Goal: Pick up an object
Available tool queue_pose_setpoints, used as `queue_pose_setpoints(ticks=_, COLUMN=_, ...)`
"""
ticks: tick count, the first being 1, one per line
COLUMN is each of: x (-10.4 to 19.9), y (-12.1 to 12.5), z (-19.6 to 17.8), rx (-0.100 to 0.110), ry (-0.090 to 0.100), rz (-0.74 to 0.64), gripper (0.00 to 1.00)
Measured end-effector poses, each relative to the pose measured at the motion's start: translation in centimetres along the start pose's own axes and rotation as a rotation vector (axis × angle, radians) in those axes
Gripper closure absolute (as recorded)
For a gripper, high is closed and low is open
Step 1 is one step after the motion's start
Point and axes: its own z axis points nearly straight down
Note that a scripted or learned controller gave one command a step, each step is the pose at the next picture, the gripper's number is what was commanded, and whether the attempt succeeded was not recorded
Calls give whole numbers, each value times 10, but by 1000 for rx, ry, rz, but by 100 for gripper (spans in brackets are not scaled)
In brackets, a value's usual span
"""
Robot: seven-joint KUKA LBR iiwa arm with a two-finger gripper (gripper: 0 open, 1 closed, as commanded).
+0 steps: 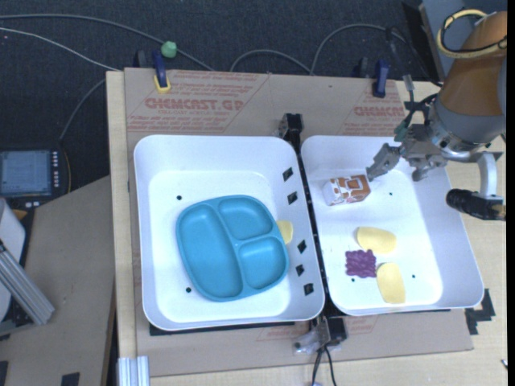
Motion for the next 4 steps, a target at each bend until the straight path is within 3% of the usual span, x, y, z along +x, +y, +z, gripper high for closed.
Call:
queue_pose_setpoints(ticks=3, x=-7, y=4, z=119, rx=4, ry=0, rz=0, gripper=0)
queue_pose_setpoints(ticks=4, x=-7, y=5, z=106, rx=-2, ry=1, rz=0, gripper=100)
